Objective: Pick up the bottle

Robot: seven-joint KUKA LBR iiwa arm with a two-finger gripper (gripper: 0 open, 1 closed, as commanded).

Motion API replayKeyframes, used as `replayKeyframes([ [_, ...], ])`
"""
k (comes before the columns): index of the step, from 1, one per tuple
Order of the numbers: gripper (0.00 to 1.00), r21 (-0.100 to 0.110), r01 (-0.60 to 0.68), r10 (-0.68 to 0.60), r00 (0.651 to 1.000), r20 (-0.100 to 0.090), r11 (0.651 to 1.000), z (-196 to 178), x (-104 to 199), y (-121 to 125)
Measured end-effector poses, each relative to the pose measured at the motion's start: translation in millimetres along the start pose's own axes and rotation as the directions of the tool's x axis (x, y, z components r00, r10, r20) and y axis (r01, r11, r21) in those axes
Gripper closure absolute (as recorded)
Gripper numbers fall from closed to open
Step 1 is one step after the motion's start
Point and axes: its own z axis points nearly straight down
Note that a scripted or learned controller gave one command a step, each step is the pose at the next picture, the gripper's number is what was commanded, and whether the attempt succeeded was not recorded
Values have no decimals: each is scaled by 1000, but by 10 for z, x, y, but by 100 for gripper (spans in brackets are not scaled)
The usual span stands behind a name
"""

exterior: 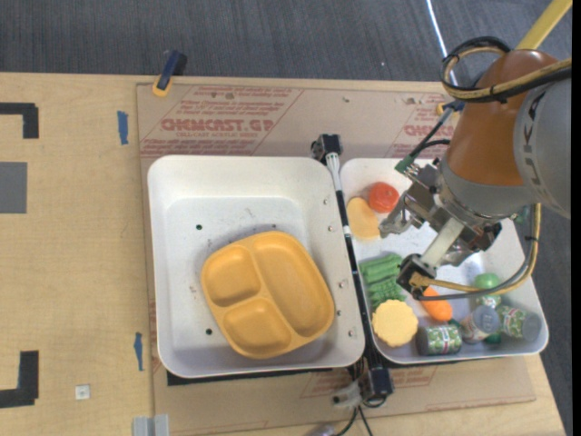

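A small clear bottle (495,321) lies in the right bin's (472,356) near corner (close to a green can (440,339)). It looks light, slippery and squashable, so grip across its middle. The claw (413,209) hovers above that bin; I cannot tell how wide it is.

A yellow divided plate (266,292) lies in the left bin (227,193).

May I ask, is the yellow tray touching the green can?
Apart: camera view shows yellow tray in the left bin, green can in the right bin.
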Motion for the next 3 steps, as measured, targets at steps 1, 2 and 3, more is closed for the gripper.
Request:
replayKeyframes([
  [1, 0, 2, -371, 371, 929, 0, 929, 711, -23, 121],
  [2, 0, 3, -536, 536, 844, 0, 844, 712, -282, 16],
  [3, 100, 4, -534, 534, 845, 0, 845, 613, -274, 17],
])
